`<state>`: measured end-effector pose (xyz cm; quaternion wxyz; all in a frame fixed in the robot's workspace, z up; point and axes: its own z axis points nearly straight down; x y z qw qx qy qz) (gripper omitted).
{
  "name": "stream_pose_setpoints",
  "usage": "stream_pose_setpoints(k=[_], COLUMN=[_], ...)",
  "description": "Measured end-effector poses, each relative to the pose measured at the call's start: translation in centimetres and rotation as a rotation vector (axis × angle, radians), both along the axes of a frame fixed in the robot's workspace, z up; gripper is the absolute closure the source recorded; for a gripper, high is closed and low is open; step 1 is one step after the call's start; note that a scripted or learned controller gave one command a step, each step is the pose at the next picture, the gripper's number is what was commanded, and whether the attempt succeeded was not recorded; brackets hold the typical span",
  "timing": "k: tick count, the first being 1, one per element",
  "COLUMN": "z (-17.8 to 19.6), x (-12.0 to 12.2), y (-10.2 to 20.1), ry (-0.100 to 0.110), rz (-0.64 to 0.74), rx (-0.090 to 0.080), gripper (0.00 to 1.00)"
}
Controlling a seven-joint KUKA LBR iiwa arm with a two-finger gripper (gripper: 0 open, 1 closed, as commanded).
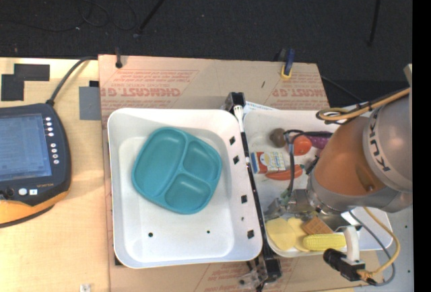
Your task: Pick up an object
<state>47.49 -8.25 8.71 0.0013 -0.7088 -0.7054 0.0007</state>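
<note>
- well, my arm (363,163) reaches in from three o'clock and hangs over the right bin (254,142), its orange band and grey wrist covering much of that bin.
- my gripper (291,202) is low among the clutter at the bin's middle; i cannot tell its state.
- at six o'clock of my wrist lie a yellow corn cob (324,241), a pale yellow piece (283,233) and a brown cracker-like piece (314,225).
- at ten o'clock of my wrist sit a red-and-white packet (269,163), a brown round item (278,137) and a red item (303,145).
- the left bin (128,216) holds a teal divided plate (178,169), lying flat, well apart from me.
</note>
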Motion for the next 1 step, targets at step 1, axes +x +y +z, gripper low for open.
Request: stream_pose_setpoints(k=[1], z=[0.0], x=[0.0], y=[0.0], ry=[0.0], rz=[0.0], rx=[0.0], gripper=[0.0])
